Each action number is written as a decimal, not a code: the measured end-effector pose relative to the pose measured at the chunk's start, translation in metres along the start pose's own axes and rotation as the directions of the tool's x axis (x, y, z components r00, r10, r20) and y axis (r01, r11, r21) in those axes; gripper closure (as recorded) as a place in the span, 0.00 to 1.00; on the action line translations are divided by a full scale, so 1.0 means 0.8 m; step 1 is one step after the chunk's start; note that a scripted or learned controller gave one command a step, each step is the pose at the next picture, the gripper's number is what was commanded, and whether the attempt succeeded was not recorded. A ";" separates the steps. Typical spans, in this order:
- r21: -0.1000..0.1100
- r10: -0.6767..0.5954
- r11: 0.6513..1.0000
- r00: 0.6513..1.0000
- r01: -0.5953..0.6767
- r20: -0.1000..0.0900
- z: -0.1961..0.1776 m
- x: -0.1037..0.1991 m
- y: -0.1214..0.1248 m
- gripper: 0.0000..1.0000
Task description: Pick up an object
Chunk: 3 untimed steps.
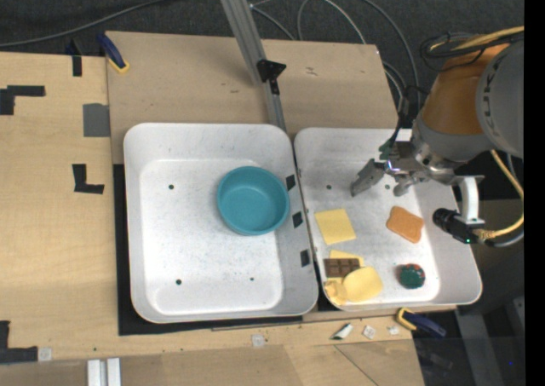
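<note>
Clearly the two fingers of the gripper (382, 180) are spread wide and nothing is between them; one finger (366, 179) points to the left-down side, the other one is shorter and near the wrist. The gripper hangs over the upper part of the right bin (324, 152), above bare white floor, and touches no object as far as I can judge.

Below it in the same bin lie the candidates: an orange block (405, 224) just beside the arm, a yellow square piece (335, 226) near the middle, a brown piece (342, 267) touching a pale yellow lump (361, 285) at the front wall, and a small dark green object (412, 274). The left bin (145, 205) holds a blue bowl (251, 199).

So the task looks still at its beginning: nothing is grasped or lifted. Left to do are choosing an object, going down, closing and lifting.
</note>
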<state>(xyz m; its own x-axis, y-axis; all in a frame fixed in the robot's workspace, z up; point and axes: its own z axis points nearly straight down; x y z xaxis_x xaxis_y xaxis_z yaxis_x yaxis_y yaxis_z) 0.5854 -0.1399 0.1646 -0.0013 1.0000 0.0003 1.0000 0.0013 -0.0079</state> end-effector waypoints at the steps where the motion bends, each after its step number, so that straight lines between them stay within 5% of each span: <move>1: -0.001 0.000 1.000 1.000 0.000 0.000 0.056 -0.004 -0.002 0.00; 2: -0.005 -0.002 1.000 1.000 0.002 0.000 0.040 -0.003 0.000 1.00; 3: -0.011 0.001 1.000 1.000 -0.001 0.001 -0.017 -0.012 -0.004 1.00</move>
<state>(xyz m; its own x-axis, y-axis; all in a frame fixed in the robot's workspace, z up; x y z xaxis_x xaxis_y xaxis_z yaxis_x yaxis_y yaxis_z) 0.5826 -0.1498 0.1783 -0.0002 1.0000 -0.0011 1.0000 0.0002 0.0031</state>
